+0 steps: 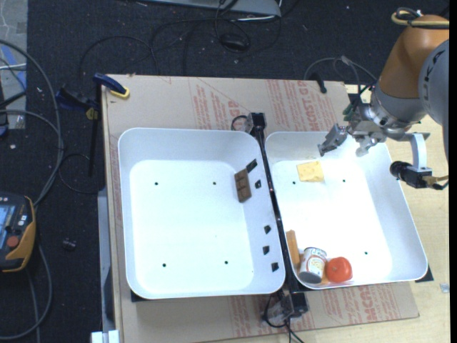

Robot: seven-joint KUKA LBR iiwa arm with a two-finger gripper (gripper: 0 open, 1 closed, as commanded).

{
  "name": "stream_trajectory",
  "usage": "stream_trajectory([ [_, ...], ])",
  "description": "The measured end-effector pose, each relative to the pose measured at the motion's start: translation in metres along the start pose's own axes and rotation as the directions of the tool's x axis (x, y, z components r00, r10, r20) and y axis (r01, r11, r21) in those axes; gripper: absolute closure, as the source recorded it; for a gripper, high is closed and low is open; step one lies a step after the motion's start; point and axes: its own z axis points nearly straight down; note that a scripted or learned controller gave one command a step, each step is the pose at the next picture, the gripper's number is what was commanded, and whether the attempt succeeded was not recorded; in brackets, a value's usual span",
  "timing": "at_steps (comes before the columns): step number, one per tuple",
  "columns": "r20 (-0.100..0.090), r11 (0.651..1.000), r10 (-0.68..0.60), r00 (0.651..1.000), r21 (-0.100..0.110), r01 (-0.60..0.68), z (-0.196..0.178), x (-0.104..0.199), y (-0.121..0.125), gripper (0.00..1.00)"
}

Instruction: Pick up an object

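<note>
Above two white bins (143,191), fingers (330,143) spread empty near yellow block (310,171).

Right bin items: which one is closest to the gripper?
The yellow block, alone near the bin's far side, just below the gripper. The can, red ball and orange stick cluster at the near corner.

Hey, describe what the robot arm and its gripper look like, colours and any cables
The arm is rounded, with an orange band above a grey wrist. The gripper is grey metal with two slim fingers. A white bracket carrying a black fitting hangs beside it, and thin cables loop off the wrist.
</note>
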Motion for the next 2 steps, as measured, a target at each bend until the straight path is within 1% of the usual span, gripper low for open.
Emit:
stream_trajectory([
  [1,0.000,1.000,0.000,1.000,0.001,0.000,0.055,0.009,-0.005,0.00],
  [2,0.000,1.000,0.000,1.000,-0.002,0.000,0.082,0.010,-0.005,0.00],
])
